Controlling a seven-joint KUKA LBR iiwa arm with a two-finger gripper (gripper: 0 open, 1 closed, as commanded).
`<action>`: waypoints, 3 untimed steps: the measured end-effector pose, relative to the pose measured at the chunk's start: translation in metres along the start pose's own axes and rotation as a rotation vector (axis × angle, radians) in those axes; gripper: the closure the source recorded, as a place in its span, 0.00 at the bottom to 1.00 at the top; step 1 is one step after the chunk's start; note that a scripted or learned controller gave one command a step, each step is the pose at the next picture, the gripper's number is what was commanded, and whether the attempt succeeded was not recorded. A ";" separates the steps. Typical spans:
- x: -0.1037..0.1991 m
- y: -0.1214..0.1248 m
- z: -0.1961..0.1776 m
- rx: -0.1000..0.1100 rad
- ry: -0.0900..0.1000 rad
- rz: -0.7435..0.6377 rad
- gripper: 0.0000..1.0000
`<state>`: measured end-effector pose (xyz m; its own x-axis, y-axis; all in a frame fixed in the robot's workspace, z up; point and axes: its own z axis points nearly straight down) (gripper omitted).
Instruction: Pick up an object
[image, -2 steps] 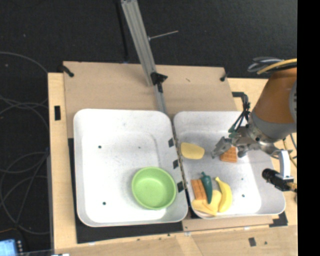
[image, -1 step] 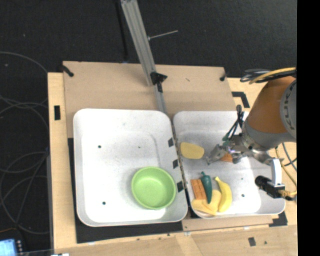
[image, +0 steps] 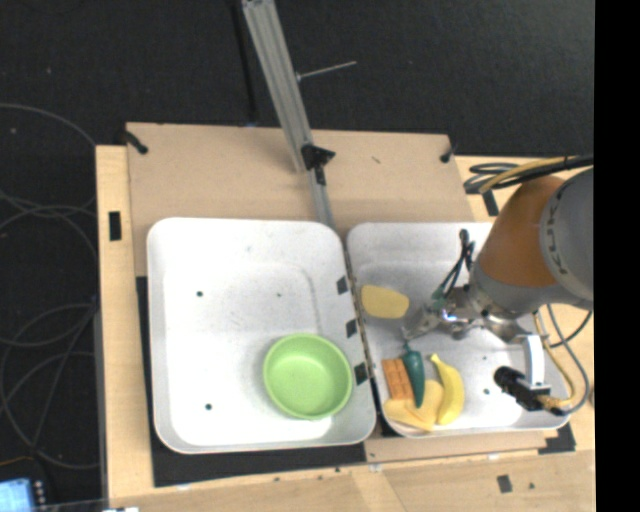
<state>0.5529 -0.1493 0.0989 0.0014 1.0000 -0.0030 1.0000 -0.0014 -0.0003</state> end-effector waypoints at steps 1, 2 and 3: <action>0.000 0.001 -0.013 -0.005 0.003 0.005 1.00; -0.002 0.002 -0.076 -0.008 0.002 -0.005 1.00; -0.003 0.005 -0.131 -0.009 0.002 -0.005 1.00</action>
<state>0.5575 -0.1519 0.2294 -0.0040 1.0000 -0.0015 1.0000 0.0040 0.0083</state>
